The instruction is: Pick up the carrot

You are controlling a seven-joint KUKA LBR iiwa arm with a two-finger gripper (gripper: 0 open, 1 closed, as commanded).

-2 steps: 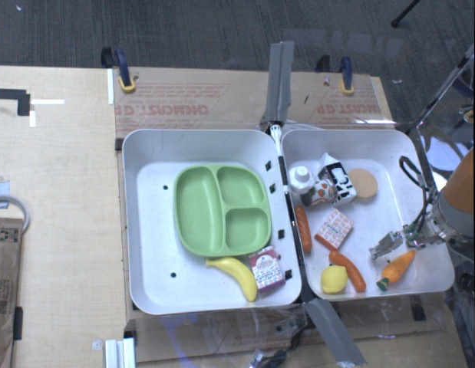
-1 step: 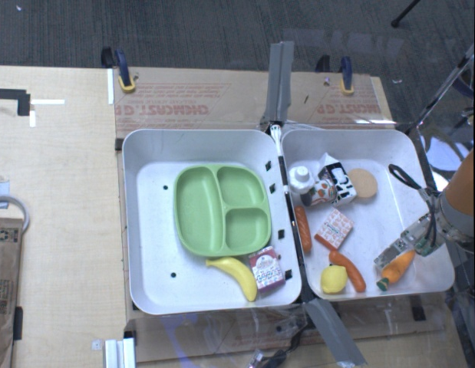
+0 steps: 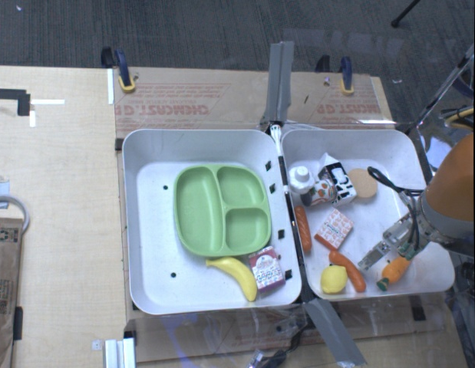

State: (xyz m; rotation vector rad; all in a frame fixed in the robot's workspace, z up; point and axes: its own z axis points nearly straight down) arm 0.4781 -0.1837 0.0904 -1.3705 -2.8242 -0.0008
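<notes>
In the right bin (image 3: 421, 159), the pincer (image 3: 387, 250) hovers beside the carrot (image 3: 394, 271).

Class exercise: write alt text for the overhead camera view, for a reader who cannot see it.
A grey robot arm reaches from the right into the right bin, its gripper low beside an orange carrot near the front edge. That bin also holds a lemon, sausage and small packets; the left bin holds a green divided plate and a banana.
</notes>
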